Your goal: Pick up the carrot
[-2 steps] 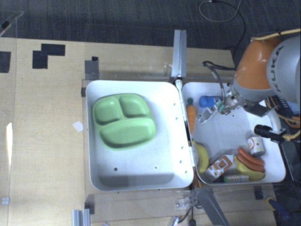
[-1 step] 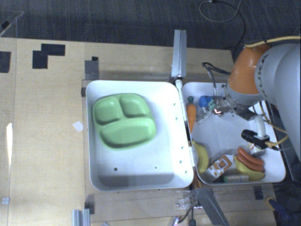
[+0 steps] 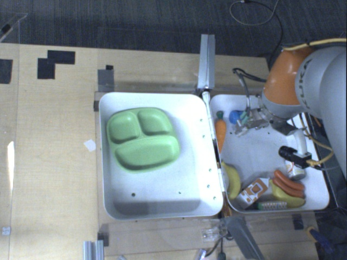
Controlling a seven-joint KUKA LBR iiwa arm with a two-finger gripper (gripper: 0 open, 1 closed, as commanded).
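While the carrot [image 3: 220,135] lies lengthwise against the left wall of the right bin [image 3: 255,156], leaf end up, the gripper [image 3: 250,118] sits just to its right above the bin floor, nothing between its fingers; the spread I cannot tell, view too coarse. Best approach, judged: centre over the orange body, clear of the divider [image 3: 212,140], and close across its narrow width.

Robot lab: bench [image 3: 54,145], two white bins [image 3: 157,207], loose cables [image 3: 260,10].

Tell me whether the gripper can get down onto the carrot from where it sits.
Probably yes, though tightly. The carrot lies uncovered against the right bin's left wall, nothing on top. The gripper hovers just to its right. That wall leaves little room for a finger on that side.
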